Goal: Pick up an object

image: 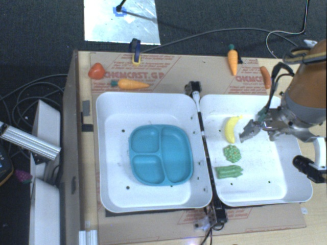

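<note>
The arm (306,93) comes in from the right, and much of it is cut off at the edge of the picture. Its big grey and orange body hides part of the right bin's (265,190) far corner. The claw (249,132) is small and dark, and it is hard to make out. I cannot tell if it is wide or narrow. Nothing can be seen between its tips.

The arm leans down and to the left over the right bin. The claw points at the banana (232,128) and sits just beside it. I cannot tell if they touch.

There are two white bins side by side on the tabletop (168,68). The left bin (115,137) has one blue plate (160,154) in it, and the plate has three sections.

The right bin has three toy foods in a line. The yellow banana is at the top. One round bumpy green thing (232,153) lies below it. One long green thing (228,172) lies below that. It is too blurry to say what the green foods are.

Behind the bins, on the tabletop, there are four more toys. One red-orange toy (96,71) is at the left. One carrot (130,84) lies flat near it. Another carrot (233,60) is behind the right bin. One thin orange toy (265,77) is next to the arm.

One shiny sheet (120,13) lies on the dark floor behind the tabletop.
</note>
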Robot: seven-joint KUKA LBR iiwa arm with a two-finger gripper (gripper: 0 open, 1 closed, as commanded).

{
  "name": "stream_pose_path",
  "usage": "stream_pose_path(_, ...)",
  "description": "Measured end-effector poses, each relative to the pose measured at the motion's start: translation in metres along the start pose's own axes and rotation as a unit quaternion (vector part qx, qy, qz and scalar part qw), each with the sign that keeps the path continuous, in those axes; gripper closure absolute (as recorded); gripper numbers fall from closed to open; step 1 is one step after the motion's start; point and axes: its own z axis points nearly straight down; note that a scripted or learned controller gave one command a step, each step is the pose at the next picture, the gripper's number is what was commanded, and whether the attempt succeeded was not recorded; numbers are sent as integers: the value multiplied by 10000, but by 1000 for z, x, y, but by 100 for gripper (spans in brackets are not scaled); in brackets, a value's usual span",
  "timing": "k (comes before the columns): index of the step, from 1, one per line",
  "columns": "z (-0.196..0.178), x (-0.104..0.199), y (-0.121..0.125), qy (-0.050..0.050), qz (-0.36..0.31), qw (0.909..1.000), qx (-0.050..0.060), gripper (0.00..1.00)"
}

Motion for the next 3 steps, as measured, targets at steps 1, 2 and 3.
stream_pose_path(1,88,-8,49,1,9,10000,12,0)
stream_pose_path(2,169,0,40,0,9,10000,3,0)
stream_pose_path(3,158,0,41,0,4,10000,-11,100)
